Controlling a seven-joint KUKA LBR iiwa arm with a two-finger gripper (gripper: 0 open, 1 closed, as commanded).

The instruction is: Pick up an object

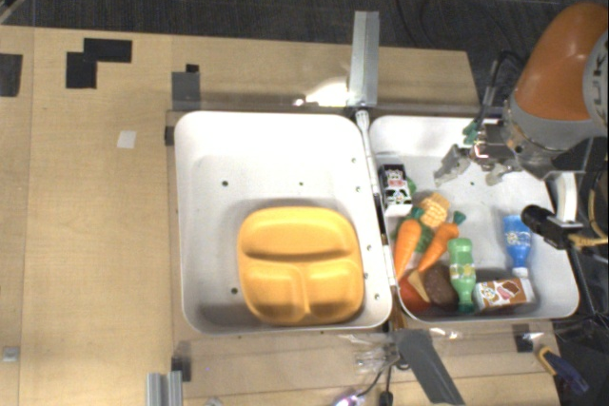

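While I'm hovering over the right bin [571, 299], my gripper [473, 159] is hanging above its bare back half with fingers spread and nothing between them. Items are sitting clustered at the front: carrots [419, 242], green bottle [461, 273], blue bottle [517, 241], small carton [502, 292]. Yellow tray [300, 263] is lying in the left bin [200, 204].

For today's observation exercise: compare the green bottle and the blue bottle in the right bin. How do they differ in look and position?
The green bottle is all green, while the blue bottle has a white cap and a pale label. The green bottle lies packed among the carrots and other toys, touching them; the blue bottle lies apart near the bin's right wall. The green one looks slightly longer. Both are small toy bottles lying on the floor of the right bin.
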